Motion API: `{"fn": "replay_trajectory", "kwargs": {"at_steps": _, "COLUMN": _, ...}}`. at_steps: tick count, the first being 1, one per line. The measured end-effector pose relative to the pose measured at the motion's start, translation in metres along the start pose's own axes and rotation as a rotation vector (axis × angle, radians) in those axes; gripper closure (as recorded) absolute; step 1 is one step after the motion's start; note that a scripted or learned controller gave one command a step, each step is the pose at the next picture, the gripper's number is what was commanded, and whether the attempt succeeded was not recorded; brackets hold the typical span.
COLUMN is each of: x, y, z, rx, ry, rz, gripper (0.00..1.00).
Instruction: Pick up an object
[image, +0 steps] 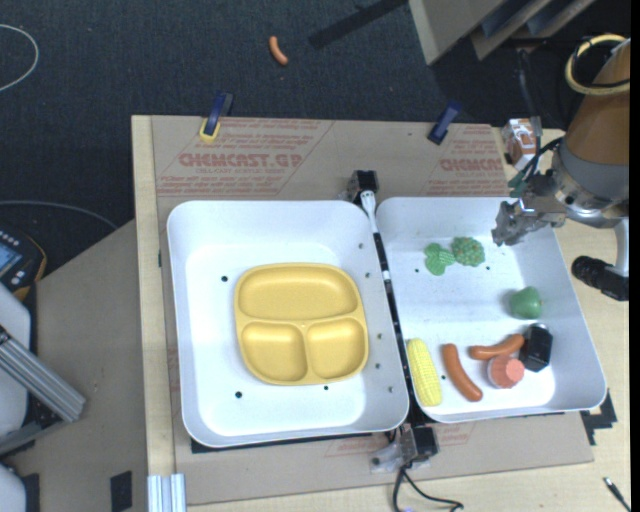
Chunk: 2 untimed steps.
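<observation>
The pincer (506, 226) hangs over the right bin (585, 340), just right of the broccoli (466, 250); whether its fingers are parted I cannot tell, though nothing seems held.

We see even, bright light from above; the white bins (270, 225) to the left of the claw (508, 228) glare almost blank. Shadows are soft and short beneath the claw. Focus is slightly soft throughout, and the dark floor (120, 50) beyond the counter (300, 150) looks grainy.
</observation>
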<state>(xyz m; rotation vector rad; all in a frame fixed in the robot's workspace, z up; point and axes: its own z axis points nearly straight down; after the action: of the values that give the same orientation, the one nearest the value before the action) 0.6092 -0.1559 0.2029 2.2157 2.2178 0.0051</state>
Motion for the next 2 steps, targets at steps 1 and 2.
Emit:
{"fn": "replay_trajectory", "kwargs": {"at_steps": 1, "x": 0.000, "y": 0.001, "z": -0.024, "rx": 0.001, "ry": 0.000, "rz": 0.000, "gripper": 1.00}}
{"fn": "replay_trajectory", "kwargs": {"at_steps": 2, "x": 0.059, "y": 0.013, "z": -0.015, "rx": 0.008, "ry": 0.005, "rz": -0.005, "gripper": 1.00}}
